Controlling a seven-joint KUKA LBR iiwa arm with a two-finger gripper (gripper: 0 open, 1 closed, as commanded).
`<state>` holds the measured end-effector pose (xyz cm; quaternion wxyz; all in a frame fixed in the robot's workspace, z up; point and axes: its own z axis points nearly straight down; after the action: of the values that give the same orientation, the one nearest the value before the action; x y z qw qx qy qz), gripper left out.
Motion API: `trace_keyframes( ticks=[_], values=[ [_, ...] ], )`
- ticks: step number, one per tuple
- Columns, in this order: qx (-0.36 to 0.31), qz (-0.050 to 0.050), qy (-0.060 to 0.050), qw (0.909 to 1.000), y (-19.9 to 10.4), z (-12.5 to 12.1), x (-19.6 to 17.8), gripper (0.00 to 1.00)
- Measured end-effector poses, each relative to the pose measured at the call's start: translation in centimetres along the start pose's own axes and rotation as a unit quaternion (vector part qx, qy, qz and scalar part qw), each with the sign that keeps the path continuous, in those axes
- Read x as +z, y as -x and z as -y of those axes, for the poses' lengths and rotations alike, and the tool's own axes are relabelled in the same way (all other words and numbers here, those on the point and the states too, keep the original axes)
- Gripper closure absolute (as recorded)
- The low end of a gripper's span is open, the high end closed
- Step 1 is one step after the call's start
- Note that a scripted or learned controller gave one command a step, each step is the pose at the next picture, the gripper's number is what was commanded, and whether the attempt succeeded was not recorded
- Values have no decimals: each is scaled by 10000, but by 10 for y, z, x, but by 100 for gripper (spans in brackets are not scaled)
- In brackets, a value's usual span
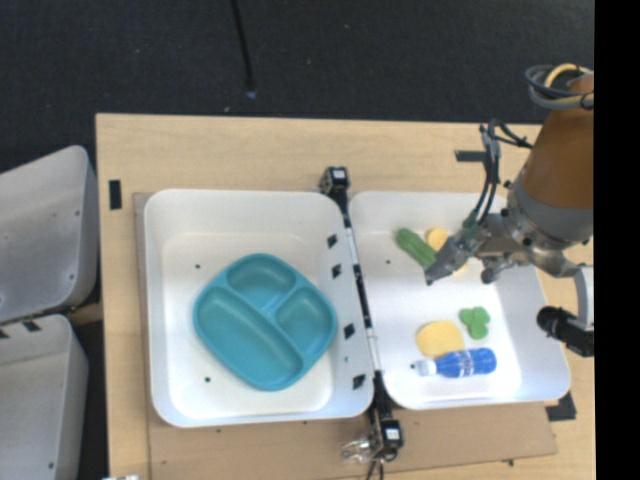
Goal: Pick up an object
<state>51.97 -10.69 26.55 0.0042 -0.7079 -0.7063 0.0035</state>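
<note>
**Arm poised over right bin; no object between fingers**

Arm pose: The grey arm with the orange band (pixel 560 163) reaches in from the right edge and bends down over the far part of the right-hand shallow white plastic bin (pixel 520 383). Its two-finger gripper (pixel 460 270) hangs over the bin floor, wrist tilted toward the left. The two dark fingers stand apart, one (pixel 440 266) by the green piece, the other nearer the right. Nothing is seen between them. Cables run along the wrist.

Surface and room: Both bins sit side by side on a pale wooden bench top (pixel 250 153), touching along a middle seam with black clips. Dark carpet lies beyond the far edge. Light grey panels (pixel 45 238) stand off the left side of the bench.

Contents, left to right: The left-hand shallow white plastic bin (pixel 170 228) holds a teal plastic plate with three compartments (pixel 265 320), lying flat near its centre. In the right bin, an elongated green plastic piece (pixel 413 244) lies far left, just beside the left finger, with a small yellow round piece (pixel 437 238) touching it on its right. Nearer, a yellow rounded lump (pixel 439 337) sits beside a small green leafy-shaped piece (pixel 475 320). A blue plastic bottle with a white cap (pixel 458 364) lies on its side just near of the lump.
</note>
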Motion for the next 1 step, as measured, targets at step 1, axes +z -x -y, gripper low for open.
trace_keyframes(
  ticks=[1],
  values=[
    [-16, 4, 65, 10000, 0, -2, -6, 0]
  ],
)
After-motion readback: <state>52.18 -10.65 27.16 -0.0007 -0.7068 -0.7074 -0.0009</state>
